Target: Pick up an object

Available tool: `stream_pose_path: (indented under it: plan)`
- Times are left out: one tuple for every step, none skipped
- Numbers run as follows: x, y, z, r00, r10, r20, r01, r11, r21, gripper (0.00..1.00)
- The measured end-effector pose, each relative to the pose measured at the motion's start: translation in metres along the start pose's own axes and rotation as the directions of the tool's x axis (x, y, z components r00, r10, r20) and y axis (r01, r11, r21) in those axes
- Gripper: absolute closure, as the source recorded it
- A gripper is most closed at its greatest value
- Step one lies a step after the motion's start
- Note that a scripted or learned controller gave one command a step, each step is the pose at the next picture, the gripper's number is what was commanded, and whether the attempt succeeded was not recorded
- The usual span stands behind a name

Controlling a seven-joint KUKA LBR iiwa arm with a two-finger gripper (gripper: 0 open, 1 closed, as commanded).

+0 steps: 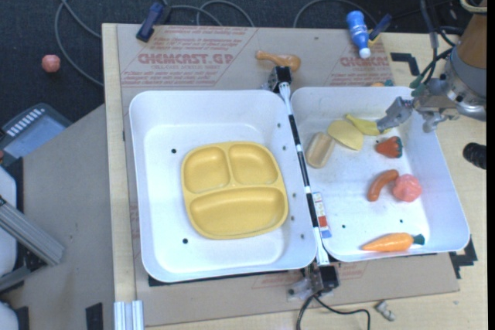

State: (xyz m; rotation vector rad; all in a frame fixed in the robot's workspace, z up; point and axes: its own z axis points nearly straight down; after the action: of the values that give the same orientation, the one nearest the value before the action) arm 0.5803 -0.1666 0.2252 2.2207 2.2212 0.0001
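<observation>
claw hangs at about 1 o'clock in the right bin, right by the yellow banana; can't tell its state from here. Banana looks like light, stiff plastic, kinda slick and curved, so I'd pinch it across the narrow middle. Strawberry sits just below at 5 o'clock

The two bins are white. The tray is yellow. The carrot is orange with a green end. The sausage is orange-red. The ball is pink.
</observation>
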Motion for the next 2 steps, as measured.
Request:
stream_pose_path:
  plan:
    - [-0.018, -0.029, 0.113, 1.0, 0.001, -0.001, -0.001, 1.0, 0.003, 0.0]
    - [0.006, -0.057, 0.141, 1.0, 0.001, -0.001, -0.001, 1.0, 0.002, 0.0]
